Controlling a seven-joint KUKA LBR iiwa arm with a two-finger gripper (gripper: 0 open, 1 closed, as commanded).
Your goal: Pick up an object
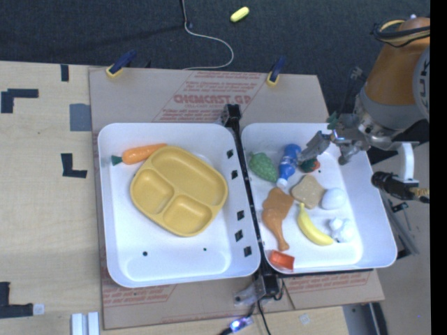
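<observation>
My gripper [325,156] hangs over the back of the right bin [374,208], its two fingers spread open with nothing between them. The left finger [313,147] reaches down beside a blue bottle [288,160], close to a small dark and red thing [309,165]. In front of it lie a tan bread slice [307,190], a white egg [332,199], a banana [314,229] and a brown drumstick [277,215]. A green lump [263,166] sits at the bin's back left.
A yellow divided plate [179,189] and an orange carrot [143,153] lie in the left bin [119,250]. A small white piece [338,225] and a red piece [281,259] lie near the right bin's front. A black divider [241,187] separates the bins.
</observation>
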